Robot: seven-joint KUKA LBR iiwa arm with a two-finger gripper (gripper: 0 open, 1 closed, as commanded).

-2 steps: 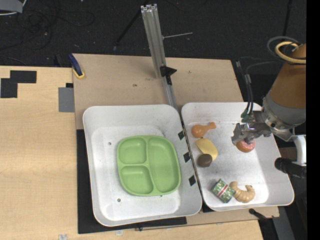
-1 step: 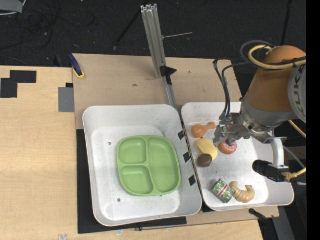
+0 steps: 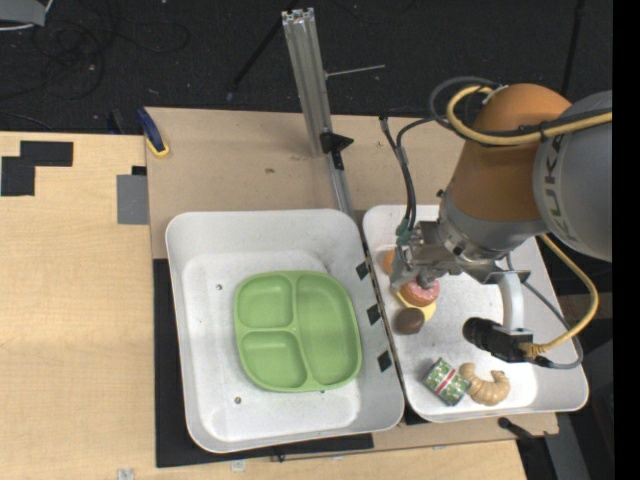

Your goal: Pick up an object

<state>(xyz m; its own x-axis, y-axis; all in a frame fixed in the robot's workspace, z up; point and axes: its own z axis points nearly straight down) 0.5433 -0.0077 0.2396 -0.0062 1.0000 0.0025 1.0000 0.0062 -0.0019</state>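
Nearest the lens, a green can [image 3: 441, 381] and a tan croissant-shaped toy [image 3: 486, 385] lie at the front of the right bin [image 3: 560, 393]. Further back, the gripper [image 3: 416, 273] is lowered over a pink-and-yellow doughnut-like toy [image 3: 417, 295], with a brown ball [image 3: 408, 320] just in front of it. Whether anything is gripped cannot be told. A clean grasp is judged to need centring on the doughnut alone, so the ball is not nudged. A green divided plate [image 3: 297, 330] sits in the left bin [image 3: 200, 238].
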